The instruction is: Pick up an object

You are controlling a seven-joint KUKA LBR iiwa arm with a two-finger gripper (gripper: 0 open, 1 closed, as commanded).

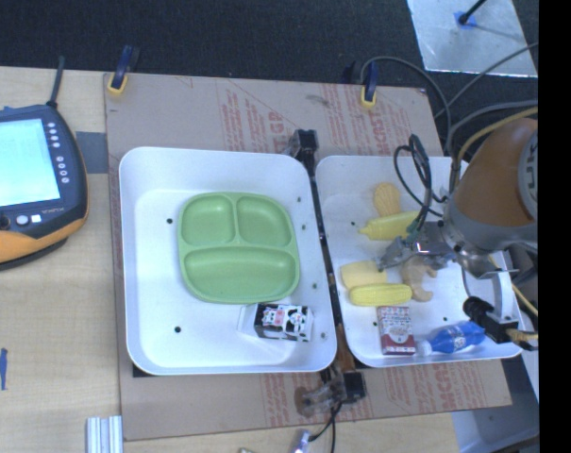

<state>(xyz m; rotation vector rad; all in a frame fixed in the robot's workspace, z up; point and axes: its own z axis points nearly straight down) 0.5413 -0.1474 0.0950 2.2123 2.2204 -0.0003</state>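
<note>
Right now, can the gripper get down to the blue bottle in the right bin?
Probably yes. The gripper is over the right bin, and the blue bottle lies uncovered near the bin's front edge beside the red carton. The close bin wall and the arm's black cable may hinder it.

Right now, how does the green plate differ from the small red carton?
The green plate lies in the left bin; the red carton lies in the right bin. The plate is far larger, rounded and divided into three compartments; the carton is small and boxy. Both lie flat.
</note>
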